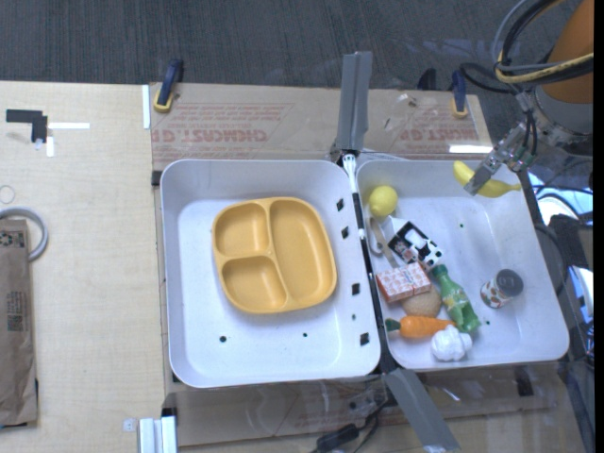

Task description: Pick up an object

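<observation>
My gripper (497, 161) hangs over the far right corner of the right bin (528, 253), under the grey wrist and its orange band. A yellow banana (502, 188) lies right at the gripper's tip, partly covered by it; whether it is gripped or just resting against the bin's far wall is unclear. Lower in this bin are a yellow lemon (382, 200), a black-and-white toy (415, 243), a red-and-white box (404, 279), a green bottle (455, 297), a carrot (422, 327), a white garlic bulb (451, 344) and a small can (503, 288).
The left bin (189, 328) holds a yellow divided plate (274, 253). A grey divider bar (355, 102) runs between the bins at the back. A brown paper bag (17, 310) lies on the bench at far left. Cables (543, 26) loop above the arm.
</observation>
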`<state>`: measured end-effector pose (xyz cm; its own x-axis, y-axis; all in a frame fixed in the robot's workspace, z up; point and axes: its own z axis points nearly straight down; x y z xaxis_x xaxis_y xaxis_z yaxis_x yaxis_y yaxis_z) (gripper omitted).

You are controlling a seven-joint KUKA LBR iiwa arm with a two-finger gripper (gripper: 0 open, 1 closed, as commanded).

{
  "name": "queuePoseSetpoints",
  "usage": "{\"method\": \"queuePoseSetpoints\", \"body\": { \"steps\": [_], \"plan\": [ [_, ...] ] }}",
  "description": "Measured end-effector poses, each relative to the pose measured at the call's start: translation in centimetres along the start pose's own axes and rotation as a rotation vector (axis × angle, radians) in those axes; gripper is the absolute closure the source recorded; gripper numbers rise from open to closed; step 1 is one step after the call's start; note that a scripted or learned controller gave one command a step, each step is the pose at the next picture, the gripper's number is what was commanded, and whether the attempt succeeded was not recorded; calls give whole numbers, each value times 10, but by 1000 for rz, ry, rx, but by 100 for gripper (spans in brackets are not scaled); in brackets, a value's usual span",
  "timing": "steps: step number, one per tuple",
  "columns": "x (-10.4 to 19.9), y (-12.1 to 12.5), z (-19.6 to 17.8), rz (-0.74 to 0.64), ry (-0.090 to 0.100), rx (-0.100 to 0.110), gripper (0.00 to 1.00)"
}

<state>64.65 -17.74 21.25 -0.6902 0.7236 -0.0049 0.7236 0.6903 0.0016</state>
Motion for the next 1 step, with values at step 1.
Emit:
{"method": "queuePoseSetpoints", "body": {
  "steps": [1],
  "plan": [
    [0, 0, 1, 0, 1, 1, 0]
  ]
}}
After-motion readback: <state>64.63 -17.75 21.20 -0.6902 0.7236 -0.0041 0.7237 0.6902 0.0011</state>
